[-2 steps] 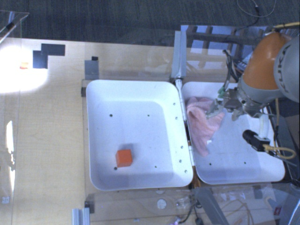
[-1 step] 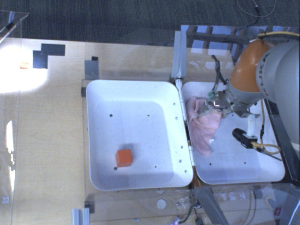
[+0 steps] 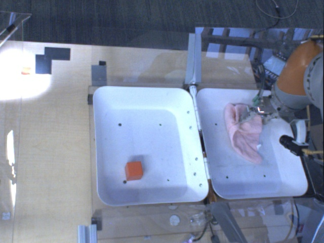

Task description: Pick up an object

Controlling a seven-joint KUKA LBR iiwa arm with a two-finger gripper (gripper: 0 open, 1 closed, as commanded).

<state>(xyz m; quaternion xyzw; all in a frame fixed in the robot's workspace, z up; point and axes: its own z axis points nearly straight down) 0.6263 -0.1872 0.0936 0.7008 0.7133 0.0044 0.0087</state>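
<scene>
A crumpled pink cloth (image 3: 244,134) lies in the right bin (image 3: 283,178), in its upper middle part. My gripper (image 3: 255,111) is low over the cloth's upper right edge, and the grey arm with its orange band (image 3: 296,72) reaches in from the right. The wrist hides where the gripper's tip meets the cloth. A small orange block (image 3: 134,170) sits in the left bin (image 3: 147,105), near its front left corner and far from the gripper.
A metal divider rail (image 3: 198,130) runs between the two bins. A black part of the arm's fittings (image 3: 291,144) hangs over the right bin's right side. Cables and frame parts (image 3: 263,49) crowd the back right.
</scene>
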